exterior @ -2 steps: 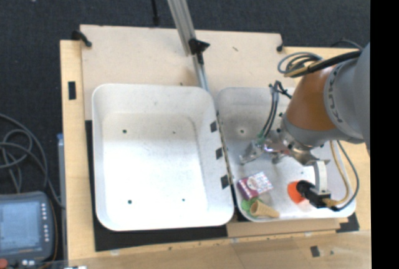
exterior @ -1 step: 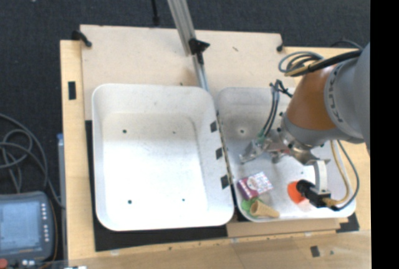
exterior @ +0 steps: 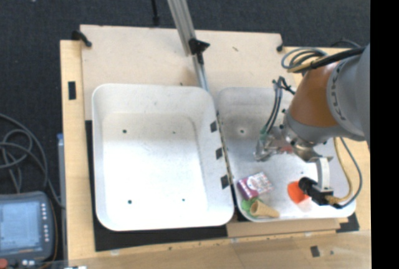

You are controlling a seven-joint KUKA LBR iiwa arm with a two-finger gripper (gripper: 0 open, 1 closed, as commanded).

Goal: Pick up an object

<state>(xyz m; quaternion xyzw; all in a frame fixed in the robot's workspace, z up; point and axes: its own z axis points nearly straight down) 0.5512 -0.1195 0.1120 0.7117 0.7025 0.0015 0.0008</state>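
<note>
On the desk point(exterior: 143, 55) the left bin point(exterior: 112, 136) sits beside the right bin point(exterior: 237, 112), whose near end holds a purple-and-white packet point(exterior: 254, 185), a tan cone with a green tip point(exterior: 262, 208) just in front of it, and an orange piece point(exterior: 297, 191) further right. The arm's hand point(exterior: 267, 150) hangs low over the right bin's floor, above the packet and apart from it. Whether it is wide or narrow I cannot tell.

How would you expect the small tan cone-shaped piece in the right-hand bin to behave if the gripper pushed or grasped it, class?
The tan cone-shaped piece lies on its side near the right bin's front rim, so a push would probably swing it in a curve rather than slide it straight. Its taper may let it squirt out of a pinch. It looks small and probably light, though the material cannot be told.
</note>
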